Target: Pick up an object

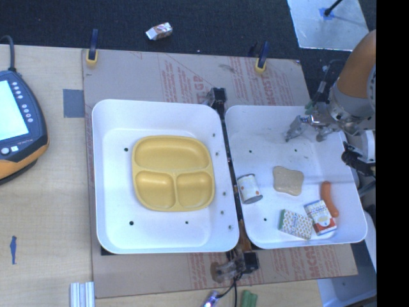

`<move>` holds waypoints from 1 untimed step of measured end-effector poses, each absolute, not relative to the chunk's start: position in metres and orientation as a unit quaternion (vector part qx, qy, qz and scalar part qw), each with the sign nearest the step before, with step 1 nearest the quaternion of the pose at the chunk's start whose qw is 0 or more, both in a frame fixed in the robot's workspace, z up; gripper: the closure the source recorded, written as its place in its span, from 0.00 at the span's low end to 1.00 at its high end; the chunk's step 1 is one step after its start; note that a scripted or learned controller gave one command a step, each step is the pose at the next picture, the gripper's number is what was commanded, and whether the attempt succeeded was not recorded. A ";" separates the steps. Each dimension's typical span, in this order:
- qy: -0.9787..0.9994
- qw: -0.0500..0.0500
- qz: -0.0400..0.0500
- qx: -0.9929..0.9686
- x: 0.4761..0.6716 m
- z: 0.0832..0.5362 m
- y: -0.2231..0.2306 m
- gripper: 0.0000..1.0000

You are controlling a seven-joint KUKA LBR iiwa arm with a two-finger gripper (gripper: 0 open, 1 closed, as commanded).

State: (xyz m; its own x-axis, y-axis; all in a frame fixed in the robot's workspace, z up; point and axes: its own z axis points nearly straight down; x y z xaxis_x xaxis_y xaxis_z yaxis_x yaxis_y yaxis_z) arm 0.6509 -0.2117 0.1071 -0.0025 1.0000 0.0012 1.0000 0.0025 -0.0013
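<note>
My gripper [307,131] hangs over the far part of the right bin [262,123], its fingers spread open with nothing between them. Nearer the front of that bin lie a small tin can [248,188], a beige flat piece [287,180], an orange carrot-like stick [329,199], a small red and white carton [320,217] and a patterned packet [294,224]. All of them lie apart from the gripper, toward the front of the bin. A yellow divided plate [172,173] rests in the left bin [112,123].
The grey arm with its orange band [358,62] comes in at the right edge. An orange-rimmed handheld pendant [18,123] lies on the bench at the left. A crumpled wrapper [159,31] lies on the dark floor beyond. Clamps [92,50] hold the cardboard underlay.
</note>
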 end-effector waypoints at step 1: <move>-0.709 0.002 0.001 -0.706 0.586 0.091 -0.182 0.00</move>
